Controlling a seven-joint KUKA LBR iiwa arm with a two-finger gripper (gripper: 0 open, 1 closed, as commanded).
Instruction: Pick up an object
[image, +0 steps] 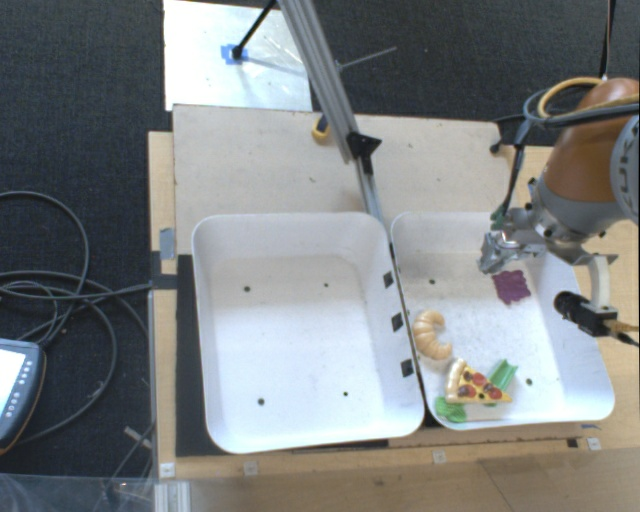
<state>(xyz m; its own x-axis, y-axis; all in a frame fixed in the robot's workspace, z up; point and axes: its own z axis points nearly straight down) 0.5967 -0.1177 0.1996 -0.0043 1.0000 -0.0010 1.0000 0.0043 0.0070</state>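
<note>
The right bin (570, 395) holds a purple grape-like piece (512, 287), a tan croissant (433, 335), a pizza slice (477, 385) and a green piece (502, 374). My gripper (494, 255) hangs over the upper part of that bin, just up and left of the purple piece. From above I see only its metal body. Nothing shows between the fingers. The croissant lies near the bin's left wall, and the pizza slice and green piece lie by the front edge.
The left bin (215, 300) sits beside the right one. A grey pole (335, 95) slants across the bench from the top down to the bins' divide. Cables and a tablet (15, 385) lie on the floor at left.
</note>
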